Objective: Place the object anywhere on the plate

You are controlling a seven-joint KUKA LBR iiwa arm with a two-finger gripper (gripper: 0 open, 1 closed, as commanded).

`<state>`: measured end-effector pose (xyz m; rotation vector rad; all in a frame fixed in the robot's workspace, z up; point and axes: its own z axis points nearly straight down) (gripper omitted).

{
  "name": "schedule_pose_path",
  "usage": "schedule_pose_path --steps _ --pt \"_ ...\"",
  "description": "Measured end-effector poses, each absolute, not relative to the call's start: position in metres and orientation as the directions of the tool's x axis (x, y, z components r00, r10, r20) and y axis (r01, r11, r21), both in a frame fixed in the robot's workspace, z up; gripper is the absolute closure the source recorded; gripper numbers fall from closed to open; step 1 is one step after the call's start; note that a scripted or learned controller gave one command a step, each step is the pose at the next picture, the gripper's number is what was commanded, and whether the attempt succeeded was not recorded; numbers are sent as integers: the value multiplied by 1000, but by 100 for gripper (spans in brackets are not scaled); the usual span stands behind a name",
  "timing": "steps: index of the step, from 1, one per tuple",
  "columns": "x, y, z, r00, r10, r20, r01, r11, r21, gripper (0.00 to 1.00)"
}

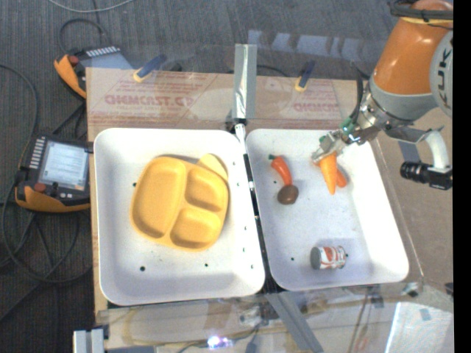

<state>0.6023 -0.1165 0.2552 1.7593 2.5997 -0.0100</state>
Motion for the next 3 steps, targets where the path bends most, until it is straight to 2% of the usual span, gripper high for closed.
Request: schedule_pose_path --steps 1,2,3 --pt "653 -46 183 -726 688 1 688 726 1 100" --pt "629 17 184 -771 637 0 637 771 0 100" --pt "629 17 184 -771 637 1 637 771 1 0"
